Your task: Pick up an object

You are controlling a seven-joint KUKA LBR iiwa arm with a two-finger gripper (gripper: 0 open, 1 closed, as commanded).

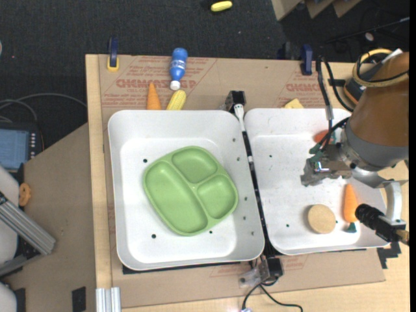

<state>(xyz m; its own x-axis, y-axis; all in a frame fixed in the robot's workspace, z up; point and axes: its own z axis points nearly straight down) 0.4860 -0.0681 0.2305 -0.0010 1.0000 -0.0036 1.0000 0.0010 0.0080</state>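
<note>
My gripper [317,172] hangs over the middle of the right bin [281,194], above bare white floor, with nothing seen in it. A round tan biscuit [320,218] lies in the bin just below the gripper, towards the front. An orange carrot [350,203] with a green end lies to the right of the biscuit, close to the arm. A small red thing [320,136] sits farther back in the bin, partly hidden by cables and the arm.
The left bin [130,148] holds a green divided plate [190,190]. Behind the bins on the bench lie a blue bottle [177,67], a small carrot [153,98], a yellow corn piece [176,99], a black thing [235,99] and a yellow piece [294,104].
</note>
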